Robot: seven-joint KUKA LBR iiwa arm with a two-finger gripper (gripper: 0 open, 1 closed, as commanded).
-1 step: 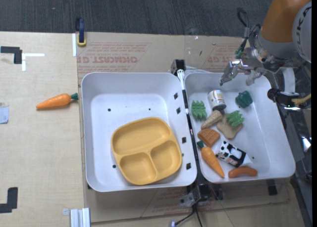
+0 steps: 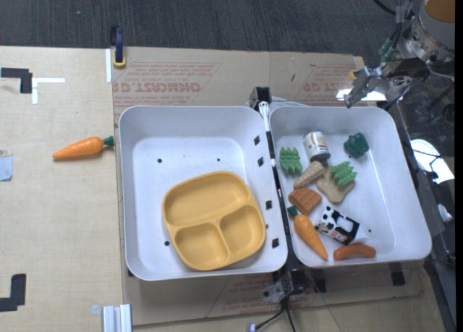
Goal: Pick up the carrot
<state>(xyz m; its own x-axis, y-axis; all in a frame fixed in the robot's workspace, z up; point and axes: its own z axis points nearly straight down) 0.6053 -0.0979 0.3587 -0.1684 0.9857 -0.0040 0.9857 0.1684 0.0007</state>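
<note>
seen from above, two shallow white bins sit side by side on the surface (image 2: 58, 236). the left bin (image 2: 137, 179) holds a yellow divided plate (image 2: 213, 220) lying toward its near side. the right bin (image 2: 391, 179) holds a scatter of toy food: a carrot (image 2: 309, 236) near the front left corner, a sausage (image 2: 354, 252) just beside it at the front wall, a black-and-white carton (image 2: 338, 226) between them, a small can (image 2: 315, 146), bread pieces (image 2: 318, 182) and green vegetables (image 2: 290, 160). a second carrot (image 2: 81, 148) lies on the surface outside, left of the left bin. the gripper (image 2: 365, 90) hangs over the right bin's far rim, well apart from both carrots; whether its fingers are open or closed cannot be told, and nothing shows between them.
</note>
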